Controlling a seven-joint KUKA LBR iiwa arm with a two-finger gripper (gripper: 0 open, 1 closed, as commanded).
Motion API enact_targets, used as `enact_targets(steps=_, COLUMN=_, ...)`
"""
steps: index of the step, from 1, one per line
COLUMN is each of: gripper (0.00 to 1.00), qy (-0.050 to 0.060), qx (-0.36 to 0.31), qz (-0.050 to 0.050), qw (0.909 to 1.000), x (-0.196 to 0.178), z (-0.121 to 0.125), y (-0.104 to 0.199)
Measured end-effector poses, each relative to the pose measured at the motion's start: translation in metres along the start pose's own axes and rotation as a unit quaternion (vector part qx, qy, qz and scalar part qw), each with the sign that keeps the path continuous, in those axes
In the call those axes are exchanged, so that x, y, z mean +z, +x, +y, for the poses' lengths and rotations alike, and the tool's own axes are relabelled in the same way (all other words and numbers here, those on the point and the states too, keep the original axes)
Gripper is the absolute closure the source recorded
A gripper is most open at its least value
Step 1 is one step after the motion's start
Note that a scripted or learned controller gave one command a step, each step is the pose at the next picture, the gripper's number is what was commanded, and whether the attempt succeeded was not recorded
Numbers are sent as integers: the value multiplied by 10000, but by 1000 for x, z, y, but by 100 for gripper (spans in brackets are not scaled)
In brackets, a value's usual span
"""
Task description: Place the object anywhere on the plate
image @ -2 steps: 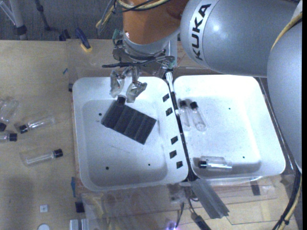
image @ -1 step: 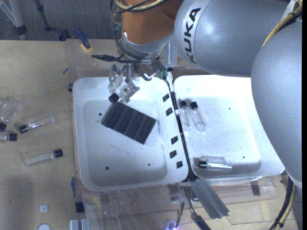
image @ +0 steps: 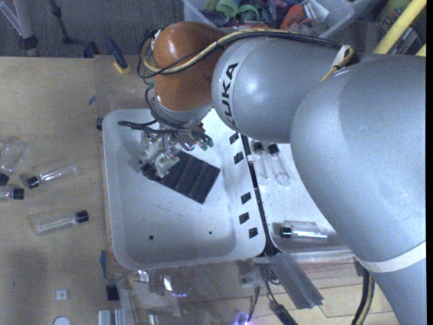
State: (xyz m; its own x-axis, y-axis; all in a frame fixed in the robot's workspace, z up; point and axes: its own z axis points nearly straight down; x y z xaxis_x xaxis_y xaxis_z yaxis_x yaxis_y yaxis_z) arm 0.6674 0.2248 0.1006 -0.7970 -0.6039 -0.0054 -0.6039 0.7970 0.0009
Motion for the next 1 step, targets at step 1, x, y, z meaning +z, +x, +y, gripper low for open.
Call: enact_targets(steps=1, gripper=100, qy=5, qx=-2821, qz=-21, qw=9594, x=-99, z=-2, y=1)
